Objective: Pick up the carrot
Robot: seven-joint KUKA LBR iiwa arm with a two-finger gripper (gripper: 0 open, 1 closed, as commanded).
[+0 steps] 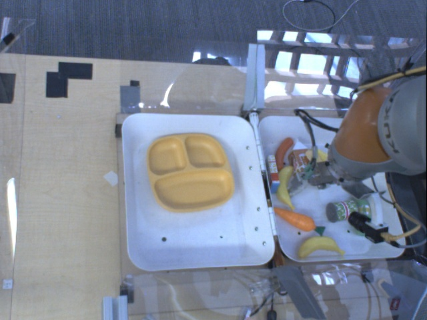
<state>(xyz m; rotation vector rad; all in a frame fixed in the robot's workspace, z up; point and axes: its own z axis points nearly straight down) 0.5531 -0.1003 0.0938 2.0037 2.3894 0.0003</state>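
Two white bins sit side by side before us on the wooden bench. We see a yellow three-compartment plate (190, 171) lying in the left bin (193, 252). In the right bin (287, 249) the carrot (295, 219) lies near the front left, its tip pointing toward the wall between the bins, touched by nothing. Just in front of it lies a yellow banana (319, 247), and just behind it a second banana (285, 185) runs alongside that wall. Behind that we make out a red sausage-like piece (285, 149) and a small printed package (301, 162). A green-and-white can (345, 209) lies on its side to the carrot's right. The gripper (321, 177) hangs over the middle of the right bin, behind and to the right of the carrot; we cannot tell how it is set
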